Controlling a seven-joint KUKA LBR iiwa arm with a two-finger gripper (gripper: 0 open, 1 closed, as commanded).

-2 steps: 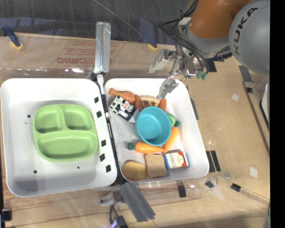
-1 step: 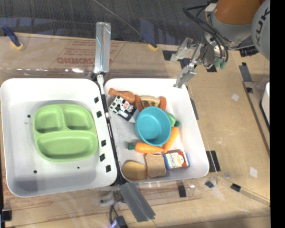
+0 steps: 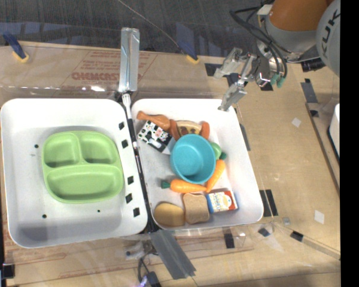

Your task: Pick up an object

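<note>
Gripper (image 3: 231, 94) hangs above the far right corner of the right bin (image 3: 246, 178), fingers open with nothing between them. Toy food lies in this bin: blue bowl (image 3: 192, 158) in the middle, carrot (image 3: 187, 186) just in front of it. Left bin (image 3: 12, 160) holds a green divided plate (image 3: 81, 166)

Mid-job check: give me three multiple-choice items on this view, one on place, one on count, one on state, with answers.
1. The green tray lies in:
A. the left bin
B. the right bin
C. the bare bench

2. Compartments in the tray:
A. two
B. three
C. five

3. The blue bowl is:
A. held by the pincer
B. lying in the right bin
C. on the tray

Answers: A, it sits in the left bin; B, two small above one long; B, the pincer hangs apart at the right bin's far rim.
</note>
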